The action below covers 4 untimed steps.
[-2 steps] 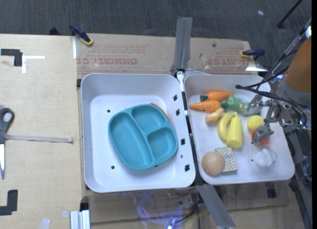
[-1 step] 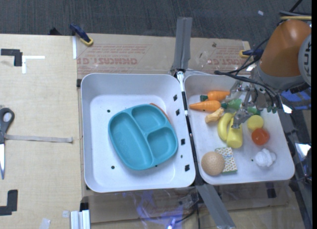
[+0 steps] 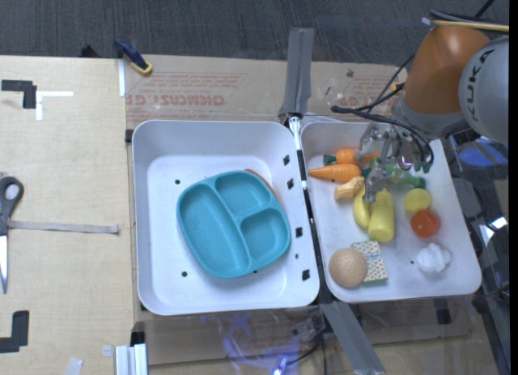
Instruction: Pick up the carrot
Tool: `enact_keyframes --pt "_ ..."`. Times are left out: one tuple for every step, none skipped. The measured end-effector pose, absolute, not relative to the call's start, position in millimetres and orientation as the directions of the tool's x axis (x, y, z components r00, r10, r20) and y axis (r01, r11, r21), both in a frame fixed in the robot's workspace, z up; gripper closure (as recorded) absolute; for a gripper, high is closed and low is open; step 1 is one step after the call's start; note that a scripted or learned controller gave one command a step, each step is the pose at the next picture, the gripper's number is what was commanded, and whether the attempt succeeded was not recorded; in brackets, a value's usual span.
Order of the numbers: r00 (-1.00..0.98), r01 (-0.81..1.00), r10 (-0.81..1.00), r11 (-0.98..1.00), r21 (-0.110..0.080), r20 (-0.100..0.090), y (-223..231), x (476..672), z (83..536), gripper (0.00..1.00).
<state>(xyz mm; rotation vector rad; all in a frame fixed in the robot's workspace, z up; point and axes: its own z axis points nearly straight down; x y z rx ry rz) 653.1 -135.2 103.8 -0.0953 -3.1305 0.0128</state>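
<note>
The tapered orange carrot (image 3: 334, 172) lies in the right white bin (image 3: 458, 283), touching nothing of the metal two-finger tool (image 3: 374, 189), which hangs just right of it, fingers slightly parted, gripping nothing

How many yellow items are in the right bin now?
3: a banana and a yellow block side by side mid-bin below the tool, and a lemon further right. The arm may hide more.
</note>
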Motion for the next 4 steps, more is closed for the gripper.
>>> enact_keyframes --pt "-0.985 0.172 0.172 0.985 -0.010 0.009 -129.0 654.7 103.1 0.00" --pt "-0.963 0.269 0.269 0.963 -0.007 0.000 -122.9 654.6 100.3 0.00" --pt "-0.949 0.315 0.315 0.949 -0.008 -0.006 -108.5 651.9 100.8 0.00" --pt "-0.875 0.484 0.484 0.875 -0.003 -0.011 -99.3 645.6 101.1 0.00"
